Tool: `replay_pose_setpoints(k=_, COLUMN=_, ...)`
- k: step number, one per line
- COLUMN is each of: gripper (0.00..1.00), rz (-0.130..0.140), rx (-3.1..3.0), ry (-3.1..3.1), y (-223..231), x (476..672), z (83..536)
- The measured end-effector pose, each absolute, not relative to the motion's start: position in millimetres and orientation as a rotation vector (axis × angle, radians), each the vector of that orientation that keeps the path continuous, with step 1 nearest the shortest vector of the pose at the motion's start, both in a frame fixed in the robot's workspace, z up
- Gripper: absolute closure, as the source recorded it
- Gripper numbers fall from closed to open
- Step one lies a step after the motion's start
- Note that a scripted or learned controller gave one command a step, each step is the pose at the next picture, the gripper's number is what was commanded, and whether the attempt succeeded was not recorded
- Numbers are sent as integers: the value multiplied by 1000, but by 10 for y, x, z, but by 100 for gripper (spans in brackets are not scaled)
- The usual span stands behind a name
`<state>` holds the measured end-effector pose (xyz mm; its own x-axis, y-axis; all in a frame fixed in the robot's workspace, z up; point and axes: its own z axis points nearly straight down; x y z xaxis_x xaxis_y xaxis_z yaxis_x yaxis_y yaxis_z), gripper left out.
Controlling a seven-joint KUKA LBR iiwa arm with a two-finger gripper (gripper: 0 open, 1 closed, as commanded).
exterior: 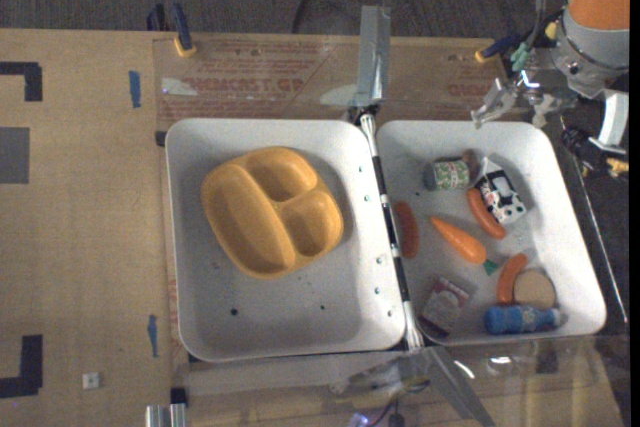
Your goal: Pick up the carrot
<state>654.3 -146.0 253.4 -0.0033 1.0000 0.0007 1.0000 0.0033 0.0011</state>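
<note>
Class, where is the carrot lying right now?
The carrot lies near the middle of the right bin, between the sausage by the divider and the small carton.

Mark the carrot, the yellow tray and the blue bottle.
carrot (pixel 458 239): camera view, middle of its orange body.
yellow tray (pixel 262 260): camera view, floor of its large lower compartment.
blue bottle (pixel 520 319): camera view, middle of its side.

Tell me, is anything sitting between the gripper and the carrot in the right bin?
Yes. The gripper hovers over the bin's far rim, and the small milk carton and a sausage lie roughly on the line to the carrot. From above, the carrot looks uncovered.
</note>
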Motion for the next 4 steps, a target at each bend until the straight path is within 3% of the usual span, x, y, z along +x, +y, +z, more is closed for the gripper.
replay_pose_setpoints(k=1, gripper=0, rz=2, rx=1932, ry=2476, y=-1057, x=6272, z=1488)
replay_pose_setpoints(k=2, gripper=0, rz=5, rx=2058, ry=2368, y=-1142, x=5953, z=870)
replay_pose_setpoints(k=4, gripper=0, rz=7, rx=2210, ry=2229, y=-1015, x=4808, z=873)
